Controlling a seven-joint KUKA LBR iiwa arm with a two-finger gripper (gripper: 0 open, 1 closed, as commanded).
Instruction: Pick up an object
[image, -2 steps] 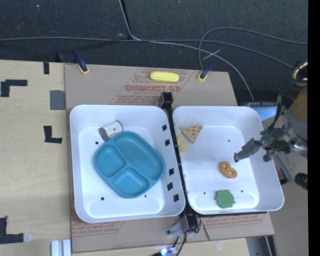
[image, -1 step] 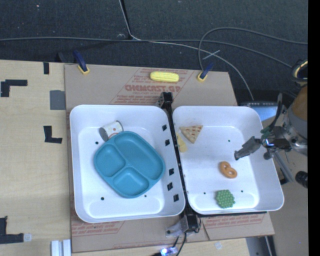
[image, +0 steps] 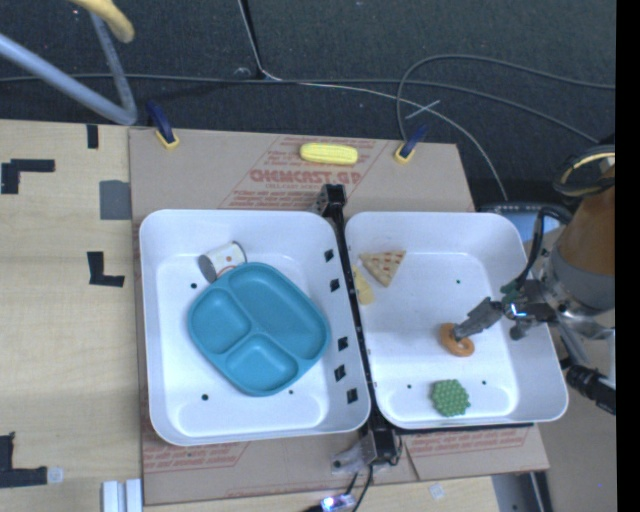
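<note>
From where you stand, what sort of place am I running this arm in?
Most likely a robotics lab's bin-picking bench: two white bins clamped onto printed cardboard, toy items such as a blue divided plate and a green ball, and loose cables behind.

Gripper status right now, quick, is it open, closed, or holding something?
Gripper: over the small orange ring in the right bin; open or closed cannot be told, no hold visible.

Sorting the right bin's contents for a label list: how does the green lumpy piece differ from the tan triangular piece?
The green lumpy piece is roundish with a bumpy surface; the tan triangular piece is a flat wedge with straight edges. The green one lies near the front wall of the right bin; the tan one lies near the back, by the divider. Both are small, rest on the bin floor, and lie apart from the gripper.
</note>
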